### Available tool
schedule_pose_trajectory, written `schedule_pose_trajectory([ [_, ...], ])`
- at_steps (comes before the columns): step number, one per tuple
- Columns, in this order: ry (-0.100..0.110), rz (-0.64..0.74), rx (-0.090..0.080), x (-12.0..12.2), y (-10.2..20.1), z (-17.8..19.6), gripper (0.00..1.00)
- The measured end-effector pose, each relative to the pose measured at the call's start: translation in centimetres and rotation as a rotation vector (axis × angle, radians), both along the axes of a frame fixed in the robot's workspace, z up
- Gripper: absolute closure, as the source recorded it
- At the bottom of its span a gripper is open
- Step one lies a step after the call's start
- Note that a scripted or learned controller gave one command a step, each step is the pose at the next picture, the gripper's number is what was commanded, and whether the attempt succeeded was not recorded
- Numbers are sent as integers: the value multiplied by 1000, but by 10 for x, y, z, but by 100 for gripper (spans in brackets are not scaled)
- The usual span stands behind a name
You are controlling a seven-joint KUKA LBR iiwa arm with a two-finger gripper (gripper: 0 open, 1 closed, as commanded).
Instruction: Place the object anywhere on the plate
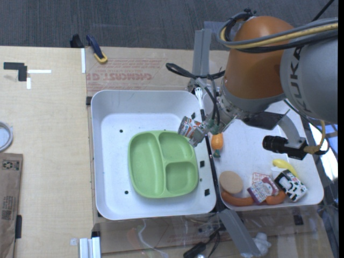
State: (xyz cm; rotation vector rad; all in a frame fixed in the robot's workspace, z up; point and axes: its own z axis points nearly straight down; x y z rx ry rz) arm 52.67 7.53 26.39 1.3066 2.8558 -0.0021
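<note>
Packet [188, 127], small, red-and-white printed, pinched between my fingers [196, 135] at the upper right corner of the green plate [163, 163]. It hangs tilted, over the plate's rim or just beside it; can't tell if it touches the plate. My gripper [200, 131] is clamped on the packet, reaching down-left from my wrist, which sits above the divide between the two bins.

Plate is a three-compartment tray, lying flat in the left white bin [107, 160], nothing in its compartments.

Right white bin [252, 136] holds the rest. Orange ball-like item [216, 141] near the bin's left wall, just under my gripper. Round tan disc [232, 181] lower down, touching an orange sausage-shaped piece [236, 200] along the front wall. Pink-and-white packet [262, 187] beside the disc. Black-and-white patterned item [291, 186] at the right, with a yellow banana-like piece [284, 165] just above it. Black cylinder [279, 143] juts in over the bin's right side.

Bench [43, 122] to the left: light wood, a brown paper packet [11, 192] at the left edge, a metal ring [4, 136] above it. Cardboard sheet [134, 71] with red print behind the left bin, a yellow-and-blue clamp [97, 50] at its corner.
</note>
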Motion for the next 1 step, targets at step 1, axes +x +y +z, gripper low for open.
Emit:
schedule_pose_trajectory([
  [1, 1, 1, 0, 0, 0, 0, 0],
])
